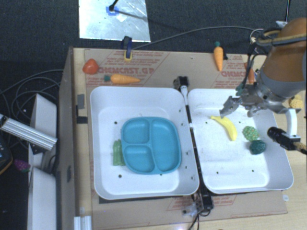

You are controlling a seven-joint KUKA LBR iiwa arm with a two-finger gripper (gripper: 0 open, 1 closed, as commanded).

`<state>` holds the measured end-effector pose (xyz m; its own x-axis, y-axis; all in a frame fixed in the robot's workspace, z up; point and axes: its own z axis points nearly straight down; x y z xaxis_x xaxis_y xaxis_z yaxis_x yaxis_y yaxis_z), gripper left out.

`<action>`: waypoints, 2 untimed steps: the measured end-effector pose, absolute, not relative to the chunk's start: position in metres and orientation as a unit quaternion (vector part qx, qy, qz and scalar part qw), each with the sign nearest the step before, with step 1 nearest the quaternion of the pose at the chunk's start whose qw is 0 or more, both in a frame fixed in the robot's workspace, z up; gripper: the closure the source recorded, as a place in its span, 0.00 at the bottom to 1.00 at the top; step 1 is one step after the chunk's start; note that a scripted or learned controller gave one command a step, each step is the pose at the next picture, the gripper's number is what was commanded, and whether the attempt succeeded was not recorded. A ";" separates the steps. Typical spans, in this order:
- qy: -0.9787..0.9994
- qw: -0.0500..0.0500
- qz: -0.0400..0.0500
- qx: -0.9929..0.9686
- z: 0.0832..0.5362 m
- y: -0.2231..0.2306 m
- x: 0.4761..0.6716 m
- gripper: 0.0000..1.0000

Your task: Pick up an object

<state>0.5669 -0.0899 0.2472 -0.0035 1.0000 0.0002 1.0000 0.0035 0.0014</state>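
In the right bin [240, 178] lie a yellow banana [226, 127], a light green bumpy piece [250, 132] and a dark green round piece [257, 147]. My gripper [240, 109] hovers over the bin's far part, just above and behind the banana. Its fingers [228, 108] are spread open with nothing between them. The left bin [108, 109] holds a blue divided plate [151, 144] and a green vegetable [117, 153] beside the plate's left edge.
On the cardboard behind the bins lie a tomato [90, 66], a carrot [124, 79] and another carrot [218, 57]. A foil sheet [114, 13] lies farther back. A metal rail [26, 131] and cables sit left of the bench.
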 end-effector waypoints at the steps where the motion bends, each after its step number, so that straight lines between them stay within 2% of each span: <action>1: 0.707 -0.001 -0.001 0.707 0.113 -0.124 0.612 0.00; 2: 0.708 0.001 0.000 0.707 0.084 -0.149 0.619 0.00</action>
<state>0.6191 -0.1492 0.0842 -0.0011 1.0000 -0.0011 1.0000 0.0011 0.0010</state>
